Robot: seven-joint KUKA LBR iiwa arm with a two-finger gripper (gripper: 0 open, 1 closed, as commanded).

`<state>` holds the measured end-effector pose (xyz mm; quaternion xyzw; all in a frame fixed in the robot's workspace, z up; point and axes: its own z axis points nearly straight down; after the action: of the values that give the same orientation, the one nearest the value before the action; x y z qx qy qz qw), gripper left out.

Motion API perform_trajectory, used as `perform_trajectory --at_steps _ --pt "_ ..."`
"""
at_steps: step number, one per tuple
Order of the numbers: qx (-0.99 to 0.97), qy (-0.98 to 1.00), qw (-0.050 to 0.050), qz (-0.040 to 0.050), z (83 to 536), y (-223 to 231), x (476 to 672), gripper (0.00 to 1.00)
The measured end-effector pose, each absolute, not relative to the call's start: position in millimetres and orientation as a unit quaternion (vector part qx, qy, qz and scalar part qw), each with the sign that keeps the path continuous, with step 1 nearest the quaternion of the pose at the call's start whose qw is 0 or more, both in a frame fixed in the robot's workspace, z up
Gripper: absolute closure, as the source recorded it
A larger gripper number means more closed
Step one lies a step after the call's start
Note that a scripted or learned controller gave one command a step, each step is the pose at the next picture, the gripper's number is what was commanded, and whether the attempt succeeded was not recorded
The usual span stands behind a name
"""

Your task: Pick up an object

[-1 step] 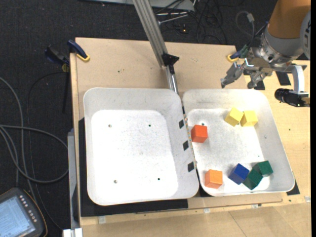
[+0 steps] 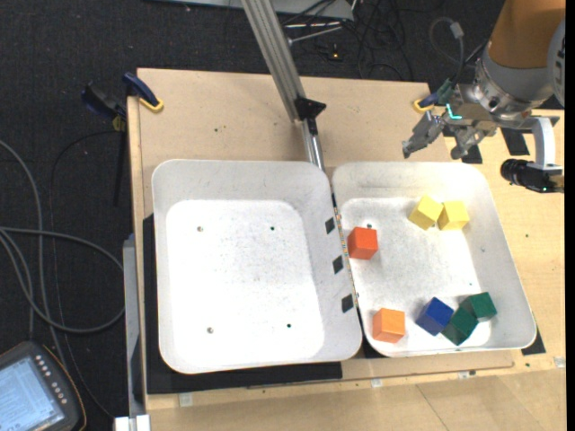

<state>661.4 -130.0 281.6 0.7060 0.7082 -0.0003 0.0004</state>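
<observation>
Heads up, your gripper (image 2: 442,144) is parked up over the far rim of the right bin (image 2: 503,268), fingers spread apart with nothing between them. So no pick yet.

Closest candidates are the two yellow blocks (image 2: 438,214), sitting below the gripper and just a bit toward the near side, touching each other. That's your first trap: if you drop onto that pair, I'd guess the fingers land on top of one or wedge them both and shove them around instead of closing on a single cube.

The orange-red block (image 2: 363,241) is further off, down and to the gripper's left, right next to the wall where the two bins meet. Clean on three sides, but a finger could clip that wall on the way down.

Way down at the near end you've got an orange block (image 2: 388,324), then a blue block (image 2: 437,315) jammed against two green blocks (image 2: 471,316). That cluster looks like a bad bet, no room for fingers between them.

The left bin (image 2: 180,268) offers nothing to grab. Honestly I'd go for the lone orange one.
</observation>
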Motion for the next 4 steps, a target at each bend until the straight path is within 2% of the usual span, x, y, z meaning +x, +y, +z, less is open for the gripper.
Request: perform_trajectory --at_steps 1,3,4 --pt "0.707 0.707 -0.002 -0.0022 217.9 -132.5 658.4 0.00" --pt "0.707 0.707 -0.001 -0.0013 130.9 -134.1 654.5 0.00" --pt "0.707 0.707 0.001 0.0006 144.5 -134.8 656.0 1.00"
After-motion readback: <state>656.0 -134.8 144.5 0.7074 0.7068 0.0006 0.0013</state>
